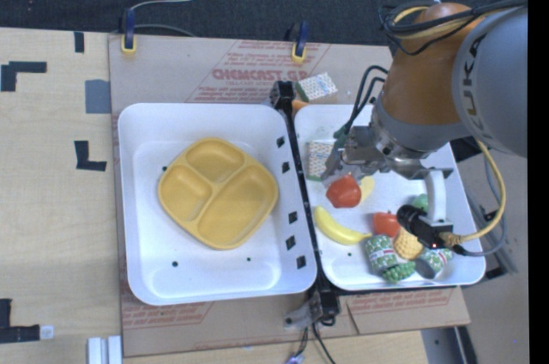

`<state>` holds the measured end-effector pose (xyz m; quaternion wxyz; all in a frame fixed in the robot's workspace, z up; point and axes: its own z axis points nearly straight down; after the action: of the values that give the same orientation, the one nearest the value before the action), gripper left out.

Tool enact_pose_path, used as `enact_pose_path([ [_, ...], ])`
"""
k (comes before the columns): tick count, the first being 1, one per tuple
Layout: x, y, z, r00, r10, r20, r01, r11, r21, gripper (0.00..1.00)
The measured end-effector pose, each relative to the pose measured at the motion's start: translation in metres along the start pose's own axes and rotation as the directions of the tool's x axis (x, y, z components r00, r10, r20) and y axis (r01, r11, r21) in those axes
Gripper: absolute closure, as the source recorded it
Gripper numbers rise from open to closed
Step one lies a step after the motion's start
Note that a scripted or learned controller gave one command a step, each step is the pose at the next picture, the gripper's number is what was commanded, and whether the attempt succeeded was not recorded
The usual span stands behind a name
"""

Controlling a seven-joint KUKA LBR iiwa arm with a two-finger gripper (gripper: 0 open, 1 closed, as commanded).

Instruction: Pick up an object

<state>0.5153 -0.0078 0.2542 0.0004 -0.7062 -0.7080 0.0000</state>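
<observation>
I am hovering my gripper [340,167] at the tomato's [344,192] 12 o'clock; finger state indeterminate; nothing lifted yet.

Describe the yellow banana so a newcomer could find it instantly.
Look in the right-hand white bin, along its near-left side beside the black divider. The curved yellow plastic banana lies there, below the red tomato-like toy; it is the long, crescent-shaped piece.

Grey arm [506,79], orange band, black cables
</observation>
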Motion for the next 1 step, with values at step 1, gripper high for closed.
enact_pose_path([
  [1, 0.0202, -0.0096, 0.0048, 1.000, 0.001, 0.001, -0.001, 1.000, 0.001, 1.00],
])
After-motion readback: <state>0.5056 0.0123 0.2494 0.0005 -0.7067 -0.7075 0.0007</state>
